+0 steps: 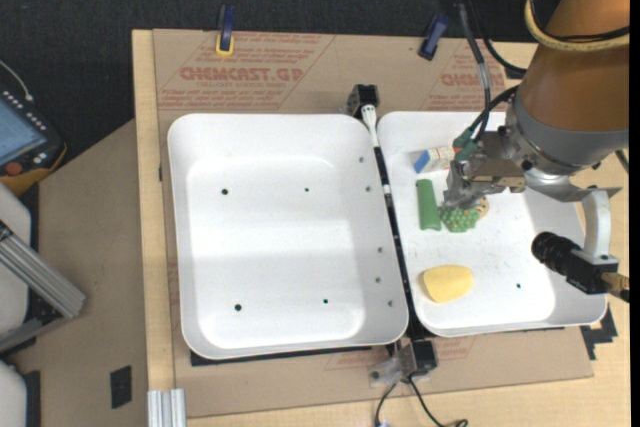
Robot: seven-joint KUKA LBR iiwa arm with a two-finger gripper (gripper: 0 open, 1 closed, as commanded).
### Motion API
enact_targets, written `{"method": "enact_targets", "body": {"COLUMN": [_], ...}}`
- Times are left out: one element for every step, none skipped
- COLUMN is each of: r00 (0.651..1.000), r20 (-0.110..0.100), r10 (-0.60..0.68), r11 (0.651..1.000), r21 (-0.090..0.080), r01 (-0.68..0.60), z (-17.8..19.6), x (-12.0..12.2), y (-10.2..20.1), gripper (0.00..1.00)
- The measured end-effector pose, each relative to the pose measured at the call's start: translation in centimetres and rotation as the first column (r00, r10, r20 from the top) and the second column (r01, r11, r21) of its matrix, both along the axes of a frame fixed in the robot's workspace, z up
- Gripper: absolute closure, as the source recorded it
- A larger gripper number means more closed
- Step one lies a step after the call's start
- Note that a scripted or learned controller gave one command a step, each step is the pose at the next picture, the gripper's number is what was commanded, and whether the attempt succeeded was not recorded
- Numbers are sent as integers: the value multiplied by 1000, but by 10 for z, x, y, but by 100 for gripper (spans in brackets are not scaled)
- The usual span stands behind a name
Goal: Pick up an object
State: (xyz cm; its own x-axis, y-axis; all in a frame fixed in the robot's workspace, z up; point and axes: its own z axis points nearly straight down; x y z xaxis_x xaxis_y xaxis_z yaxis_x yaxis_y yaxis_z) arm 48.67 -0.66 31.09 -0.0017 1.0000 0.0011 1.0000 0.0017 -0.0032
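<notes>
Green studded object [461, 216] sits under the tool [463, 199].

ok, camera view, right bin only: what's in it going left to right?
Green block → yellow lump → gripper, down over a small green dotted thing that overlaps it, so I leave that unordered. A small blue-and-white item lies farther back, roughly level with the green block.
</notes>
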Motion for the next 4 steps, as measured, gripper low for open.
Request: {"method": "enact_targets", "body": {"r00": [1000, 1000, 1000, 1000], "r20": [-1, 10, 1, -1], "r10": [-4, 2, -4, -3], "r11": [1000, 1000, 1000, 1000], "r21": [0, -2, -1, 0], "r01": [4, -2, 4, 3], "z": [-58, -20, -33, -37], "x": [-8, 43, 34, -9], "y": [-15, 6, -26, -18], "gripper": [100, 100, 100, 100]}}
